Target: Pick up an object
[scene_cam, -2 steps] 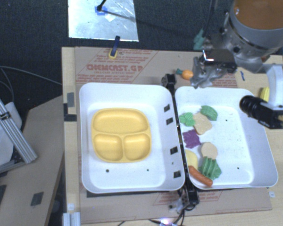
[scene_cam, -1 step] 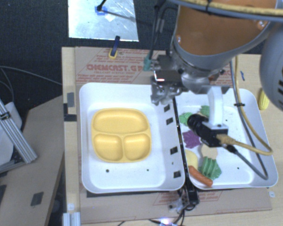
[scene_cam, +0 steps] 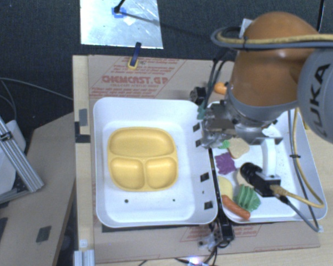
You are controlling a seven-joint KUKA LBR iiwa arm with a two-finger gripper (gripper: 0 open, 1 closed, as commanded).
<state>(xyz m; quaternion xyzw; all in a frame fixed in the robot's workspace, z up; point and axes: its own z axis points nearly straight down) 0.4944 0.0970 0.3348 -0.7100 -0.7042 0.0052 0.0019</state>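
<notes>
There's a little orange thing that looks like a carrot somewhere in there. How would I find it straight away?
Start at the right white bin, the one under the grey arm. Go to its near corner beside the wall shared with the other bin: the toy carrot lies there, next to a ribbed green piece. It is the one slim, orange-red stick in that pile.

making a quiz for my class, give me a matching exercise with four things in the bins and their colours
Things:
1. divided tray in the left bin
2. bunch of toy grapes
3. toy carrot
4. ridged toy vegetable

Colours:
A. green
B. yellow
C. orange
D. purple

Pairs: 1-B, 2-D, 3-C, 4-A
</notes>
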